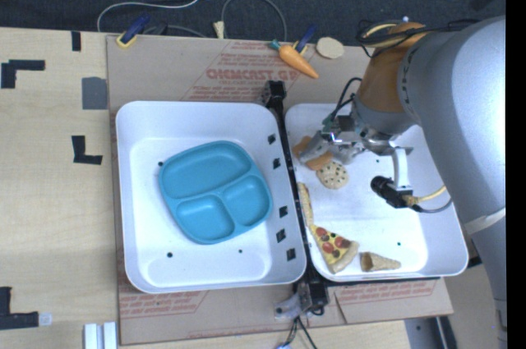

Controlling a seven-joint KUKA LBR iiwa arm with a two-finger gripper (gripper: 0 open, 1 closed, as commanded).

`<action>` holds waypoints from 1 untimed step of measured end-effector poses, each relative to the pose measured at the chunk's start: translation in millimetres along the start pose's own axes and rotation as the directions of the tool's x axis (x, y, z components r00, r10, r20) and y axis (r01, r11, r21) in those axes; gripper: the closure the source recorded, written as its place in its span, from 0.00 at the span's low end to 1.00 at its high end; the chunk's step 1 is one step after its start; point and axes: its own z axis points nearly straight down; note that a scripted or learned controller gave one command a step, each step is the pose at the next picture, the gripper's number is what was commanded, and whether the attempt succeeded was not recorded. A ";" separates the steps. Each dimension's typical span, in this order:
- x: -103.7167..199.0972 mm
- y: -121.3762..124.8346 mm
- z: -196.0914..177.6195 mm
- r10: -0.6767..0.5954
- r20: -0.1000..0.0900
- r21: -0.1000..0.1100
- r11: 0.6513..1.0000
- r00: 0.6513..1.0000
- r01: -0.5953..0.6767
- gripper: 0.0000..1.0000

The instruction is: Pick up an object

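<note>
The grey arm [460,93] bends down from the right into the right bin [411,257], its claw [333,138] low by a brown scrap; whether it is spread or pinching, I cannot tell. Just below the claw lies a round speckled cookie [332,174]; further below, a flat pizza slice [333,246].

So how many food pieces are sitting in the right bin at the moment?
4 visible: a cookie under the hand, a brown piece at its left, a pizza slice near the front, and a small wedge beside it. The arm may hide more.
</note>
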 end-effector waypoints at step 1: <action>5.2 43.1 1.3 -0.001 0.001 0.011 1.000 1.000 0.001 0.00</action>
